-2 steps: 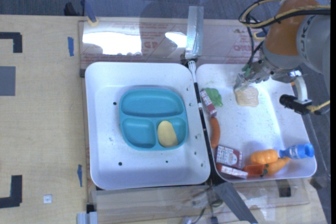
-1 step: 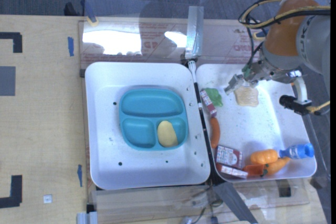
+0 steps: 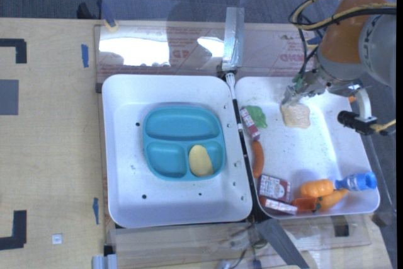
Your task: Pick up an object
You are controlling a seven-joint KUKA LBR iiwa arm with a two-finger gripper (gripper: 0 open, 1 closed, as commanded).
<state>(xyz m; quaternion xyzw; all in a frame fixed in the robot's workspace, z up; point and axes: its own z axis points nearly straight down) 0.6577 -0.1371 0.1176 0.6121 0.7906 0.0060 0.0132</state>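
Note:
My gripper (image 3: pixel 298 91) hangs over the back of the right bin (image 3: pixel 352 142), at the end of the grey arm with the orange band (image 3: pixel 346 34). Directly under and in front of it lies a pale beige bread-like piece (image 3: pixel 296 115); whether the gripper touches it is unclear. Further objects in the right bin are a green leafy item (image 3: pixel 255 116), a small red and white packet (image 3: pixel 250 128), an orange sausage (image 3: pixel 257 158), a red box (image 3: pixel 274 186), an orange carrot-like toy (image 3: pixel 318 189) and a clear bottle with a blue cap (image 3: pixel 356 183).
The left bin (image 3: pixel 119 135) holds a blue divided tray (image 3: pixel 182 138) with a yellow oval object (image 3: pixel 200 160) in its lower right compartment. A clear panel and metal post (image 3: pixel 232 41) stand behind the bins. Yellow and black cables (image 3: pixel 308 9) loop above the wrist.

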